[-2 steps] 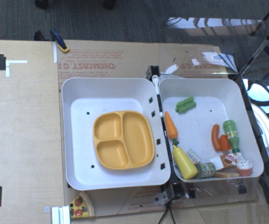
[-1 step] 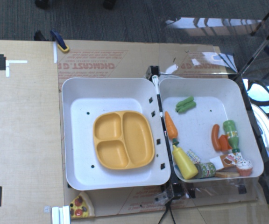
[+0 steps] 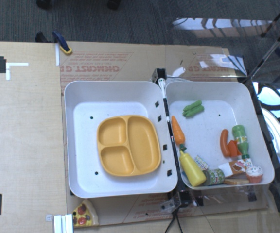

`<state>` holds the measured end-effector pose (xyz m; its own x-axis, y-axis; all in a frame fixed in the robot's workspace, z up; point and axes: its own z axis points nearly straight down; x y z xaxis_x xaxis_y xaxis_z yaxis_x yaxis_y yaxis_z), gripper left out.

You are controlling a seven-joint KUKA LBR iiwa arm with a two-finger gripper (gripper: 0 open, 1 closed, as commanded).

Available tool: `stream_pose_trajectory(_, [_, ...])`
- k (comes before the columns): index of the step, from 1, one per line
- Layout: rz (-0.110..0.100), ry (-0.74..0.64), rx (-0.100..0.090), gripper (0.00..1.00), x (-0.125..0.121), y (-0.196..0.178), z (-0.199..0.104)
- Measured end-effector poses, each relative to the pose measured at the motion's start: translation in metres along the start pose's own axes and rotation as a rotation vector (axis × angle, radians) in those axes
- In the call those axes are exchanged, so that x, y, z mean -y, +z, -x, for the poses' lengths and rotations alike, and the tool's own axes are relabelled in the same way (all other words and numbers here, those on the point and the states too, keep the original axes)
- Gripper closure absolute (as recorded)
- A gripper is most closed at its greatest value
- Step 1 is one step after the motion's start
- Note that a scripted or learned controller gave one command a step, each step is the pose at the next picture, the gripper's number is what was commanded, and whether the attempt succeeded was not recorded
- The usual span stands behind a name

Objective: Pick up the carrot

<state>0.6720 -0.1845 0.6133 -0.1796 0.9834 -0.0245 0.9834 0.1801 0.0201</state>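
1. Two white bins; the left one holds a yellow divided plate.
2. Orange carrot with a green top; green beans; yellow bottle; red sausage.

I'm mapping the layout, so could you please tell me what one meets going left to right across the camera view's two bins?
Yellow divided plate → carrot → green beans → red sausage → green bottle.
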Motion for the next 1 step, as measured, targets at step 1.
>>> stream_pose_trajectory(1, [0.006,-0.004,0.004,1.00,-0.0015,-0.0106,-0.0013])
